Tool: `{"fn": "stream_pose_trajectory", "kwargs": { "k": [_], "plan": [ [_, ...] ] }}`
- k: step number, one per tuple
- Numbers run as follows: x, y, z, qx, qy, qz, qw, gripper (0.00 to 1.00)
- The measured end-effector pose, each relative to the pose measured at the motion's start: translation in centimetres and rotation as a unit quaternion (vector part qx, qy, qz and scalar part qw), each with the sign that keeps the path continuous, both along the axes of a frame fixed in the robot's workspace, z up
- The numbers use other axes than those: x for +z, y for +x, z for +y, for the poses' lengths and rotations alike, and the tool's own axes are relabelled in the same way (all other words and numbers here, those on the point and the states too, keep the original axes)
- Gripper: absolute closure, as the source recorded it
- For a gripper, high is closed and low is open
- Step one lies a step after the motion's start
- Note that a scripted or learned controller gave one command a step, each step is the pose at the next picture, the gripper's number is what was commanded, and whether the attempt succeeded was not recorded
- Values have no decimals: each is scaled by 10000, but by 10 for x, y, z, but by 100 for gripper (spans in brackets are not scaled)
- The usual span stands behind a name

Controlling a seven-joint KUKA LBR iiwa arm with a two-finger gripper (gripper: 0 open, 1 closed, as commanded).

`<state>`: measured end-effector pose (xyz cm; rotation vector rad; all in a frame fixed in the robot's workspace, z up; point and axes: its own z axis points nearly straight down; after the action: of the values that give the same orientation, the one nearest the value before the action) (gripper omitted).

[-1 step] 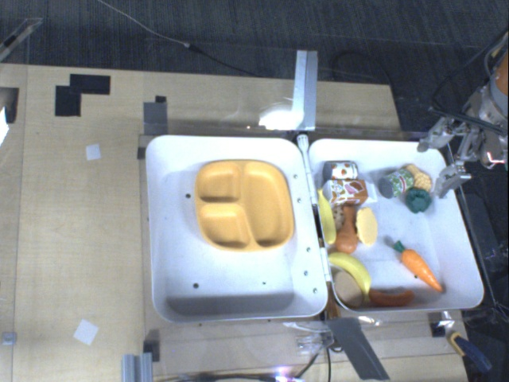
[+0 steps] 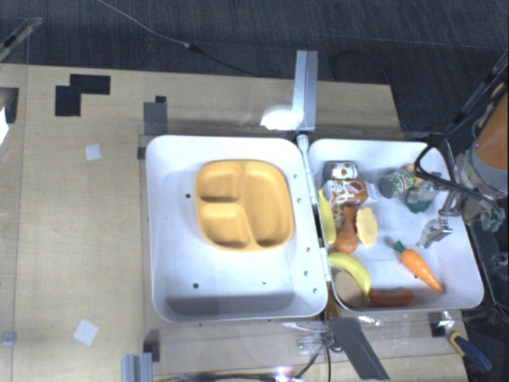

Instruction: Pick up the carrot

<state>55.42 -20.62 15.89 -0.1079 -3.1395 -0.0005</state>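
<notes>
Carrot (image 2: 419,267) was the thing to be lifted, and it lay in the right bin (image 2: 469,293), toward the near right corner, on bare white floor, its green stub pointing up and left and its orange taper running down and right toward the rim. Nearest the camera in that bin lay a dark red sausage (image 2: 390,297), just left of the carrot's tip but apart from it, and a yellow banana (image 2: 351,270) curved along the near left side. The carrot looked like a small toy vegetable, so it was probably light, stiff and smooth enough to slip; a hold across the thicker upper half, just below the green, seemed safer than the narrow tip, which could squirt out of closing fingers. A little farther back the gripper (image 2: 435,233) hung just above and right of the green end, near it yet not touching, with nothing between its fingers; whether they stood wide or narrow could not be told at this size. Beyond that lay a pale round slice (image 2: 367,227), a brown piece (image 2: 347,228), a printed can (image 2: 343,183) and a grey-green object (image 2: 402,185) near the far wall. In the left bin (image 2: 171,213) rested a yellow divided plate (image 2: 242,203).
</notes>
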Motion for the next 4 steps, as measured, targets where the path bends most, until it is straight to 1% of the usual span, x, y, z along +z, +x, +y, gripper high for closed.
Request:
{"fn": "stream_pose_trajectory", "kwargs": {
  "k": [1,2,3,4],
  "plan": [
    [-46,-13,0,-119,-47,-193,9997,0],
    [-69,-62,0,-16,-24,-80,10000,0],
    [-69,-62,46,86,-20,-79,9999,0],
    [-69,-62,96,-458,-10,-84,9989,0]
  ]
}}
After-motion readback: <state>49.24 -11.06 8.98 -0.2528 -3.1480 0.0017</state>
